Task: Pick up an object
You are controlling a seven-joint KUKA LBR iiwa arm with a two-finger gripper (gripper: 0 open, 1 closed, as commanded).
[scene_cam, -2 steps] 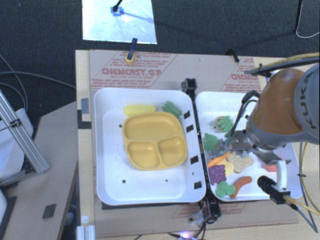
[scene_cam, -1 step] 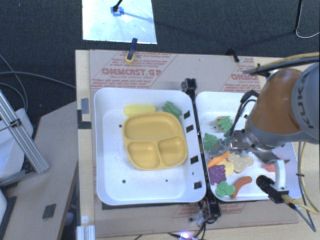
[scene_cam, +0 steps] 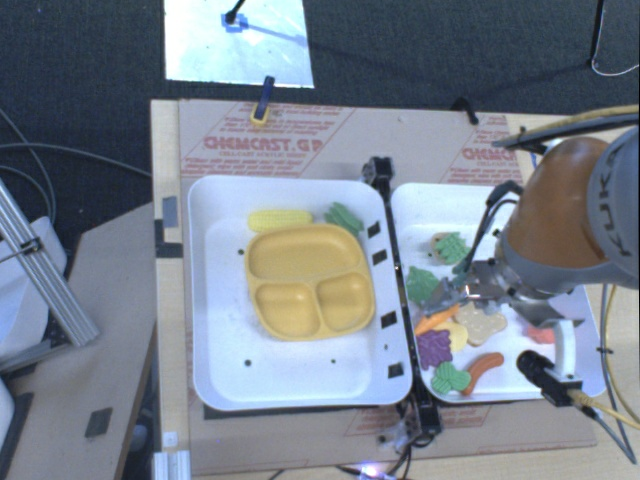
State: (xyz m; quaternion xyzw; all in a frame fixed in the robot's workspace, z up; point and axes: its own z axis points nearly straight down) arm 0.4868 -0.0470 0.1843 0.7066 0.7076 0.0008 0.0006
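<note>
The right bin holds several toy foods: a green broccoli piece, a green leafy piece, an orange carrot, purple grapes, a beige cookie shape, a red-brown sausage and another green piece. My gripper hangs low over the middle of this bin, just right of the leafy piece and above the carrot and cookie shape. The arm's orange band hides the bin's right part. I see nothing lifted off the bin floor.
The left bin holds a yellow divided tray, a yellow corn cob and a green piece at its back. A black divider runs between the bins. A small red item lies under the arm.
</note>
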